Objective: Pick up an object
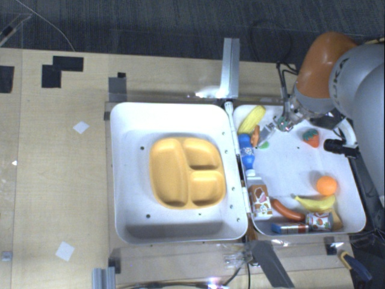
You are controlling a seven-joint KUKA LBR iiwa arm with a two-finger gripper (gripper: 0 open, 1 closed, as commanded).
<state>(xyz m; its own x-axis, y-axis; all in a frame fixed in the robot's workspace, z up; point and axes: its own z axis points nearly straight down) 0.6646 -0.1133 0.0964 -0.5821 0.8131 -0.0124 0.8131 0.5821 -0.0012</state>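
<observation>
Left bin (120, 179) on the counter (54, 179) holds a yellow divided tray (185, 172). My arm (349, 71) reaches over the right bin (355, 218); my end effector (283, 123) hangs near its back, grip state not discernible. A banana (251, 118) lies just left of it, a strawberry (310, 137) just right, an orange (326, 185) nearer the front.

We note smooth white plastic bins (129, 179), a matt yellow plastic tray (183, 170), and a pale wood-look bench (54, 179).
</observation>
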